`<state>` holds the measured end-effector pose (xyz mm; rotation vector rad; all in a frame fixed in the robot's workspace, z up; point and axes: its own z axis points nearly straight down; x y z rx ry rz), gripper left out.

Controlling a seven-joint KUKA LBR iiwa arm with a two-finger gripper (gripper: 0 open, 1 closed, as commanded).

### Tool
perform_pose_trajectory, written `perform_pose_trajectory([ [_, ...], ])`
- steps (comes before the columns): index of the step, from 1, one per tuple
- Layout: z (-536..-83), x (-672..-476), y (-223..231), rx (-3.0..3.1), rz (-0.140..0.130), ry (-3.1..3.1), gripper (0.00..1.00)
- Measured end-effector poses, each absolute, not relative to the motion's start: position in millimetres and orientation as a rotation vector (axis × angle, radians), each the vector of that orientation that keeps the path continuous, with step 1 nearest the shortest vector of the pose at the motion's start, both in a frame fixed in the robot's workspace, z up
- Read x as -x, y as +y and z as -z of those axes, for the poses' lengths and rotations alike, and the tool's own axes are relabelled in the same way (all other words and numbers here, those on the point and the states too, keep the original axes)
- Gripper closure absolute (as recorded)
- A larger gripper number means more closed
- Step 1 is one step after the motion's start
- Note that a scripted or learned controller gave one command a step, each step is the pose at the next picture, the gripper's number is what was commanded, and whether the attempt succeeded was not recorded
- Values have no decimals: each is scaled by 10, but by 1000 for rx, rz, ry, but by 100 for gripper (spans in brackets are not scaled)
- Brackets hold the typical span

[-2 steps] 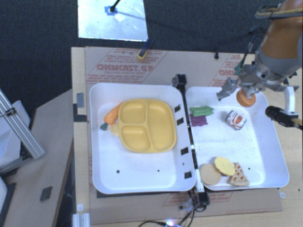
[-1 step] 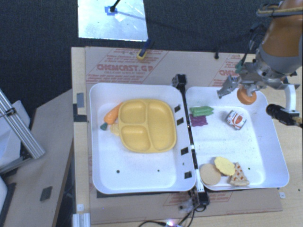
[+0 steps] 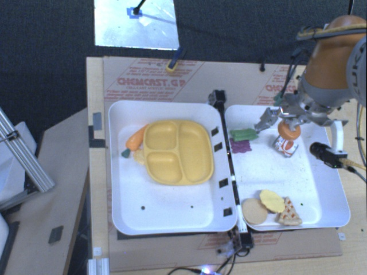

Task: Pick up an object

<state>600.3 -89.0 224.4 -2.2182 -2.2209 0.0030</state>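
My gripper [image 3: 279, 119] hangs over the far part of the right bin [image 3: 327, 211], at the end of the grey and orange arm. Just below it an orange round piece [image 3: 289, 130] sits against a small red and white can [image 3: 285, 147]; I cannot tell whether the gripper touches either. A green piece [image 3: 243, 134] and a purple piece [image 3: 241, 146] lie left of the gripper near the divider. At the bin's front lie a round tan biscuit [image 3: 254, 211], a yellow chip [image 3: 272, 200] and a pizza slice [image 3: 290, 213].
The left bin [image 3: 166, 213] bears a yellow divided plate [image 3: 175, 152] with a toy carrot [image 3: 136, 137] at its left edge. A black fitting [image 3: 325, 153] juts over the right bin's right rim. A shiny square sheet [image 3: 136, 16] lies behind the bench.
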Motion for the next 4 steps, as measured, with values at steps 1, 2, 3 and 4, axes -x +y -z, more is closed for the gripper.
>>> perform_pose_trajectory([
  [1, -1661, -6033, -969, 2219, -4, -2220, 0],
  [2, -1208, -6001, -1039, 2220, -2, -2220, 0],
  [3, -952, -6012, -1039, 2222, 2, -2224, 0],
  [4, -1056, -6019, -1037, 2222, 5, -2225, 100],
])
